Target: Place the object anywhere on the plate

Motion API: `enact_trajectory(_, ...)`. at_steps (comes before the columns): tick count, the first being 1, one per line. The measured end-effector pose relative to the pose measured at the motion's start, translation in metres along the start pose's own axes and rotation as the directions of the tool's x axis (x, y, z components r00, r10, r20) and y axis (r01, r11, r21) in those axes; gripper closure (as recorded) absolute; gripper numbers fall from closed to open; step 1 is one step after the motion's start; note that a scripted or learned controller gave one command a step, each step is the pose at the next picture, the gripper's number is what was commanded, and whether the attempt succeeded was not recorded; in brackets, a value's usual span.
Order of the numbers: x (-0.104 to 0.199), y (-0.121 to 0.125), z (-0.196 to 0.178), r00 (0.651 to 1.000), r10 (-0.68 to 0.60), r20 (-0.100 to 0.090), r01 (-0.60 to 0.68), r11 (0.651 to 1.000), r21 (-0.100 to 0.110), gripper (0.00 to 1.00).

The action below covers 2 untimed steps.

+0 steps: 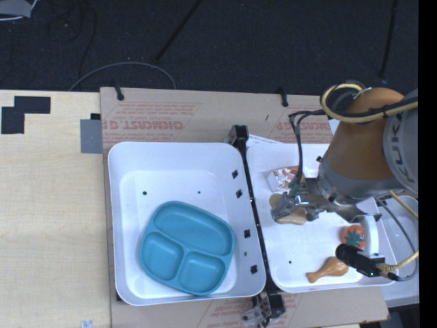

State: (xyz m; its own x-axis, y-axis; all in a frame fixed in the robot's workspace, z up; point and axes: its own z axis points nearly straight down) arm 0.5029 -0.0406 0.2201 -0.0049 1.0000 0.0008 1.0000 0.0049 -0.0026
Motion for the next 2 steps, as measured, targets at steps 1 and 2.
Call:
enact_trajectory(1, 0.046, 0.017, -0.011, 1.000, 0.002, 0.000, -0.002, 1.000, 0.000, 1.00)
enact_trajectory(2, 0.087, 0.030, -0.014, 1.000, 0.002, 0.000, -0.002, 1.000, 0.001, 1.00)
